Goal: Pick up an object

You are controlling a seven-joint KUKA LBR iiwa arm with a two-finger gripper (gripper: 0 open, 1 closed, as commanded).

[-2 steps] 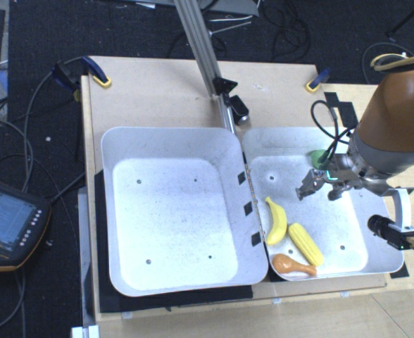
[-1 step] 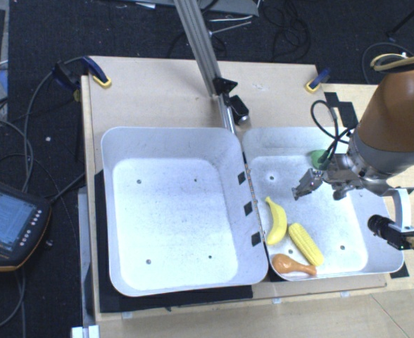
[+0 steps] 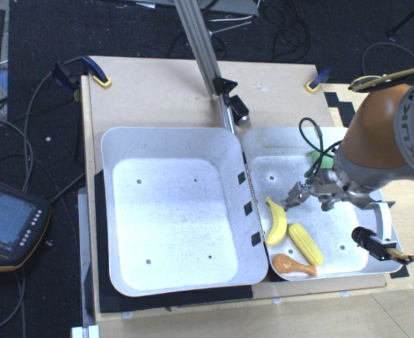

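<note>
A pale wooden bench [image 3: 165,90] on dark carpet strewn with cables bears two shallow white plastic bins side by side. The right-hand white bin [image 3: 277,157] serves as the landmark: in its lower half lie a yellow plastic banana [image 3: 277,220], a yellow toy corn cob [image 3: 305,243] just to the banana's right, and a small orange pear-shaped toy [image 3: 292,264] against the bin's near rim below them. A green object [image 3: 318,162] peeks out beside the arm near the bin's upper right; its shape is mostly hidden. The grey arm's two-finger gripper [image 3: 296,195] hangs over the middle of this bin, just above and right of the banana's upper tip, apart from it; whether its fingers are open or closed I cannot tell. The left-hand white bin [image 3: 168,213] adjoins it.
</note>
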